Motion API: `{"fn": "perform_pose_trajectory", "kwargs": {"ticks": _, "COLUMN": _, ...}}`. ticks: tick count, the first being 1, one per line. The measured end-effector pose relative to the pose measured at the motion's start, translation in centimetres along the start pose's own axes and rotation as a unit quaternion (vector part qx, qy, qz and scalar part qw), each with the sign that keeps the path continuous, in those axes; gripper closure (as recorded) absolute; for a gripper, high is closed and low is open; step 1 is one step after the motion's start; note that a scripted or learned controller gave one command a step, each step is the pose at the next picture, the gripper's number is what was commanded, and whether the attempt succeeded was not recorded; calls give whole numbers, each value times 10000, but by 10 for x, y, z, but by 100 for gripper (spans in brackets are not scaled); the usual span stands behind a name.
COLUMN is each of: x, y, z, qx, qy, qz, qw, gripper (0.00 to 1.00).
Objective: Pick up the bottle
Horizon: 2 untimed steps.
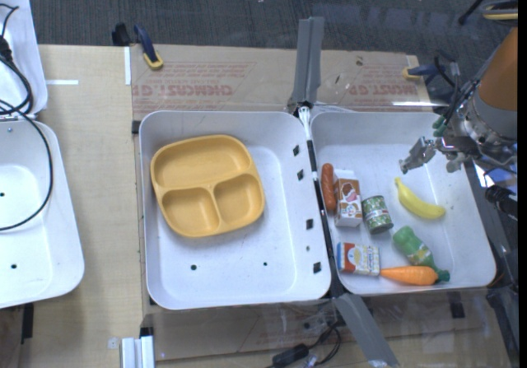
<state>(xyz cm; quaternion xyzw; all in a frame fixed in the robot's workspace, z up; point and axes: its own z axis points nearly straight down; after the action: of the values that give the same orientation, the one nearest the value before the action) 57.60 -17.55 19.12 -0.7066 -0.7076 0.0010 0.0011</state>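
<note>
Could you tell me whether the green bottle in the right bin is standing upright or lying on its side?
Lying on its side: the green bottle rests flat on the right bin's floor, its length slanting across it, just above the carrot.

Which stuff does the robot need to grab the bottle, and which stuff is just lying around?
Needed:
green bottle
gripper

Just lying around:
banana
carrot
can
sausage
two small cartons
yellow tray
</note>
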Motion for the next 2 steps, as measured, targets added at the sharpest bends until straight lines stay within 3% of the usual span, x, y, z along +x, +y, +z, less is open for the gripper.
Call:
{"fn": "perform_pose_trajectory", "kwargs": {"ticks": 1, "x": -1, "y": 0, "z": -8, "qx": 9, "qy": -2, "qz": -7, "qw": 10000, "gripper": 100}}
{"fn": "perform_pose_trajectory", "kwargs": {"ticks": 2, "x": -1, "y": 0, "z": -8, "qx": 10, "qy": -2, "qz": -6, "qw": 10000, "gripper": 0}}
